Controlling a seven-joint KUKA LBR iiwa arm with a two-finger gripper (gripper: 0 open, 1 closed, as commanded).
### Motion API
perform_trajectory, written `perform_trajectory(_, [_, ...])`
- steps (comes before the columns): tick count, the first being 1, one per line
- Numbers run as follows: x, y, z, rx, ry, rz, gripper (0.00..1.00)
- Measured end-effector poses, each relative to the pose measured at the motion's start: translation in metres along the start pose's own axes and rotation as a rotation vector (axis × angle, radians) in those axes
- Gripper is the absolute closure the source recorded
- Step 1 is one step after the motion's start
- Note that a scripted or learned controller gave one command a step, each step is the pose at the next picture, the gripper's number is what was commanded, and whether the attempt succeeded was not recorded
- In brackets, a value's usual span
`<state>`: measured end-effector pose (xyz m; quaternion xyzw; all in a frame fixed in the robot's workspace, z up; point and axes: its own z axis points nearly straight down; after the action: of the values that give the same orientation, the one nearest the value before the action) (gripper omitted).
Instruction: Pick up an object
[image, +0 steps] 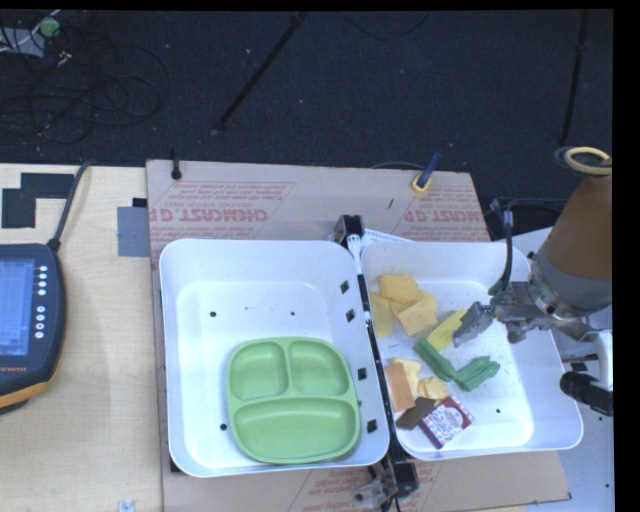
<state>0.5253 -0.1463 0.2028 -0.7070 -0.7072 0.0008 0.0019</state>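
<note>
Two shallow white bins are sitting side by side on a sheet of brown cardboard (300, 205) that is lying on a pale wooden bench (80, 430). The left bin (190, 300) is holding a light green divided plate (293, 398) with three compartments, resting toward the bin's near side. The right bin (540, 430) is holding a loose cluster of small things along its left half. Toward the far side, several yellow sponge-like blocks (405, 303) are lying piled together. Just nearer the viewer, a long green piece (436, 360) is lying at a slant, with a second, chunkier green piece (477, 372) touching its lower end. Nearer still, an orange-tan block (403, 382) is lying against the bin's left wall, and a small red and white packet (444, 423) is lying beside a dark brown piece (414, 413).

The robot arm (580, 240) is reaching in from the right, its orange band showing above the wrist. Its gripper (473, 327) is hanging low over the middle of the right bin, just beside the yellow blocks and the green pieces. From this angle it is not possible to tell whether it is parted or closed, or whether it is touching anything.

A handheld control pendant (25, 315) with a lit screen is lying at the left edge of the bench. Black cables (90, 85) are trailing across the dark floor behind.
</note>
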Motion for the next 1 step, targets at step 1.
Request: perform_trajectory(1, [0.0292,0.0454,0.1203,-0.004,0.000,-0.002,0.00])
